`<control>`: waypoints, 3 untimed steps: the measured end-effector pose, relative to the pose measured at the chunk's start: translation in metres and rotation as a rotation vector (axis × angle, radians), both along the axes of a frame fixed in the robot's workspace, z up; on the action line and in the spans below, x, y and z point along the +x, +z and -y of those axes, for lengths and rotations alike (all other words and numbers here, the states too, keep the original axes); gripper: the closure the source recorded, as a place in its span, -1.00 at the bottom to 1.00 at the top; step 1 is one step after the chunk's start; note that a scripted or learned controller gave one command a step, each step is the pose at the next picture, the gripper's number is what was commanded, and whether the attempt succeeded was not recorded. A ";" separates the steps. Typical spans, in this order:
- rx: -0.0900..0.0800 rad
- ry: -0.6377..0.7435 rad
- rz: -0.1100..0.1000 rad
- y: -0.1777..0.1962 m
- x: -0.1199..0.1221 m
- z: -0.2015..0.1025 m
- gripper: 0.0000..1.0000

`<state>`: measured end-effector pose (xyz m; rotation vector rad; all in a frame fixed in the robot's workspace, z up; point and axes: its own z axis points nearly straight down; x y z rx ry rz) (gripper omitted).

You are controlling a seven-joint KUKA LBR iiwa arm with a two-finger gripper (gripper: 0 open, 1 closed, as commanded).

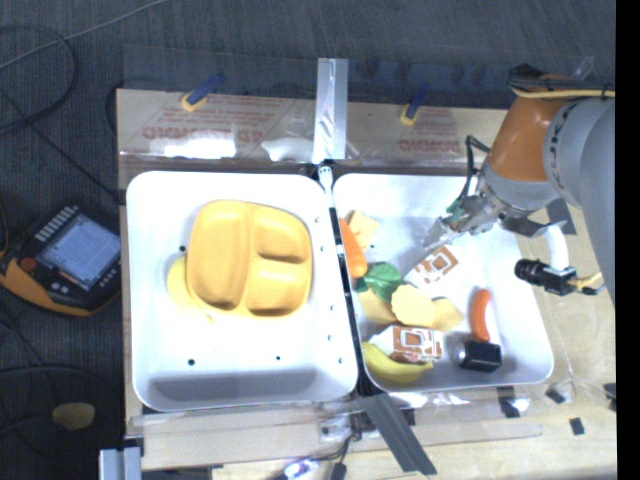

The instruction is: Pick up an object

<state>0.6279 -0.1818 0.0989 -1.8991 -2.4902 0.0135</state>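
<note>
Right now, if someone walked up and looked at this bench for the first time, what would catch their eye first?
The big yellow divided tray would likely grab attention first, sitting nearly alone in the left bin. Next comes the clutter along the right bin: a carrot, a banana, an orange sausage and a small black block. The grey arm's orange band stands out at the upper right, its gripper angled down into that bin.

The bench (140,128) bears 2 white bins (150,368).

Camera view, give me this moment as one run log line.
arm: reaching over right bin | tool: low, near small carton | grasp: unclear | left bin: yellow divided tray
</note>
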 end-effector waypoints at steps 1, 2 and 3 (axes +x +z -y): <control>-0.006 -0.321 0.023 -0.009 0.003 -0.035 1.00; -0.007 -0.320 0.022 -0.011 0.003 -0.036 -1.00; -0.004 -0.296 0.022 -0.010 -0.046 0.000 -1.00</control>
